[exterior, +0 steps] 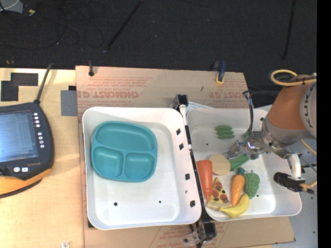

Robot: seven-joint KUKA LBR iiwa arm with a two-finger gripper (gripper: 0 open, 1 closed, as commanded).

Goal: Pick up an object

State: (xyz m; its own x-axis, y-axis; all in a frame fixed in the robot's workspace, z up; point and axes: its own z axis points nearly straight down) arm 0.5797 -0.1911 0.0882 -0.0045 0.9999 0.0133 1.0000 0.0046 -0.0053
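Note:
My gripper [241, 149] hangs low over the middle of the right bin [282, 203], reaching in from the right. Just below it lie a green toy vegetable [238, 162] and a beige round piece [221, 165]. A green pea pod [224, 132] rests further back. Toward the front sit a red pepper [205, 177], an orange carrot [237, 188], a green leafy piece [252, 184], a pizza slice [219, 192] and a yellow banana [235, 207].
The left bin [134, 211] holds a teal divided plate [124, 151]. A divider rail [187, 154] runs between the bins. A tablet pendant [20, 138] lies on the bench at far left. The arm's orange band [287, 112] stands over the right bin's right side.

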